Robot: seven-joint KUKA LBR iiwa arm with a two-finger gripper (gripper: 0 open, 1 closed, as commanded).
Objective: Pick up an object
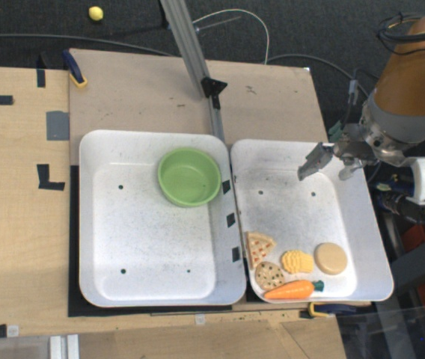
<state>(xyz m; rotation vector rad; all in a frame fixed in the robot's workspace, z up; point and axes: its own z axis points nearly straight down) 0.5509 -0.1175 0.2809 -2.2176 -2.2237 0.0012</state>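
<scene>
Starting at the left of the frame, the pale wooden tabletop (18, 223) carries strips of dark tape, and the left shallow white plastic bin (100, 275) holds a round green plastic bowl (189, 176) near its upper right corner, well apart from everything else. In the right shallow white plastic bin (272, 163) the small toy foods are bunched along the lower edge, likely where they slid or were dropped together: a triangular pizza slice (258, 247), a brown chocolate-chip cookie (269, 275), a yellow ridged corn piece (297, 261), an orange carrot with a green tip (292, 290) lying along the rim, and a round tan bun (331, 259). These are the likeliest pick targets. At the upper right, the claw (326, 163) hangs over the bin's bare upper part, released, its two grey fingers spread with nothing between them, well apart from the food cluster; I judge the pick not yet begun.
</scene>
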